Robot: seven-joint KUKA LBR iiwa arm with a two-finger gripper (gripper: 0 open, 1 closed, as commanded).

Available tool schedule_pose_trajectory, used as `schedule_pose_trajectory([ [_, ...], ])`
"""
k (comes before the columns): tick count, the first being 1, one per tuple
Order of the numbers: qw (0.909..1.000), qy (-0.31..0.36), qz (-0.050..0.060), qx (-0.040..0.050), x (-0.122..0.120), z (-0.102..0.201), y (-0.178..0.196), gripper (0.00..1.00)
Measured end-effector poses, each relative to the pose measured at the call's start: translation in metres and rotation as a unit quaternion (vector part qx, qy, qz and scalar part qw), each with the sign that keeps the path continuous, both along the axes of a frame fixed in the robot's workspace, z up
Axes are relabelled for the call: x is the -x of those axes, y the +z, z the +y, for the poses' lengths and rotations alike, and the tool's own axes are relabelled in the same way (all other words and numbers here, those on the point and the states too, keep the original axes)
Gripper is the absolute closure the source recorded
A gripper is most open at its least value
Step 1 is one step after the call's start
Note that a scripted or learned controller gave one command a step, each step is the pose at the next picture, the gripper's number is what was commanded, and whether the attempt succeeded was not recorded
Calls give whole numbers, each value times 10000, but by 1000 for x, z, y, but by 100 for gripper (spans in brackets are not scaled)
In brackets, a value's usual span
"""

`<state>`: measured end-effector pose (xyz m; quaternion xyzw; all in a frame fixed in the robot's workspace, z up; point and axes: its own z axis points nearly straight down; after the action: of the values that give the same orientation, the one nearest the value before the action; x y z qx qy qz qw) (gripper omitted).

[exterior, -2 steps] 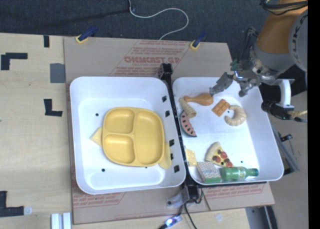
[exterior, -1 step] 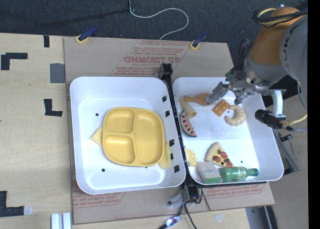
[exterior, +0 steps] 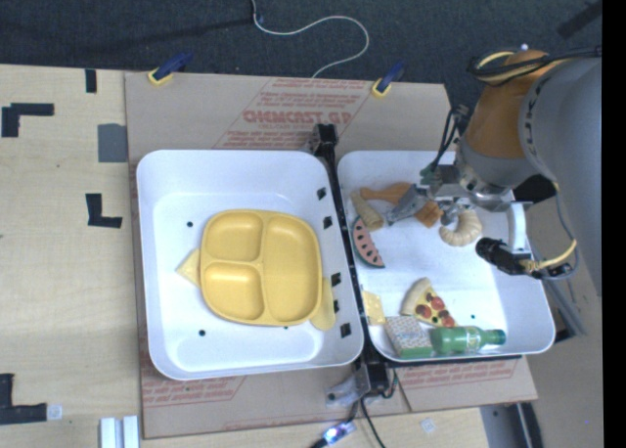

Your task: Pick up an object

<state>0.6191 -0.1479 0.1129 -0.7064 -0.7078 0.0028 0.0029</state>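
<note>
Hovers low in the right bin point(exterior: 533, 334), tool point(exterior: 430, 203) by the croissant point(exterior: 462, 229) at 3 o'clock. Cannot tell its state. Best to centre over the croissant, then descend straight.

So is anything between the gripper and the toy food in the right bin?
Nothing visible does. The gripper hangs low in the right bin, right by the bread piece and the croissant; the pizza slice and green bottle lie apart, nearer the front.

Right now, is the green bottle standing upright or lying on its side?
Lying on its side. The green bottle rests lengthwise along the near wall of the right bin, its neck pointing right.
</note>
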Motion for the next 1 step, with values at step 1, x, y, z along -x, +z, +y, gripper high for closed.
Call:
schedule_pose_trajectory([
  [1,10000,5,-27,8,0,1,-30,0],
])
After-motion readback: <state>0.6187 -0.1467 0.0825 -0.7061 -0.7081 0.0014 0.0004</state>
